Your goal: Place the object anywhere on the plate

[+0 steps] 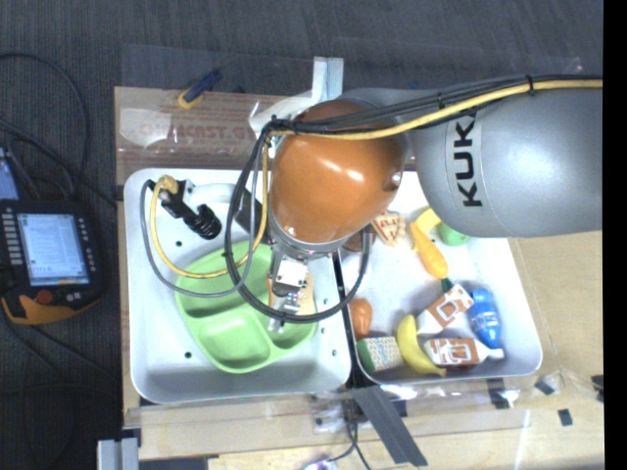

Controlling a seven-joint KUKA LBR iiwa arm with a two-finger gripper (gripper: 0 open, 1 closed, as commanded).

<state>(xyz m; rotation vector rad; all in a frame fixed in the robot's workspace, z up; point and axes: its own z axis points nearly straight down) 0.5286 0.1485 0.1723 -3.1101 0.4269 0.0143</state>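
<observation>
- The arm [509, 164] reaches in from the right, its orange band [333, 179] over the seam between the two bins.
- The left bin [147, 351] holds a green plate [220, 336] with dividers — cables loop over it.
- The right bin [524, 336] holds toy food: a banana [416, 346], small cartons [449, 308], a blue packet [487, 321], an orange ball [361, 314].
- The gripper [286, 297] hangs over the plate's right part — whether it is open, or holds any object, I cannot tell.
</observation>
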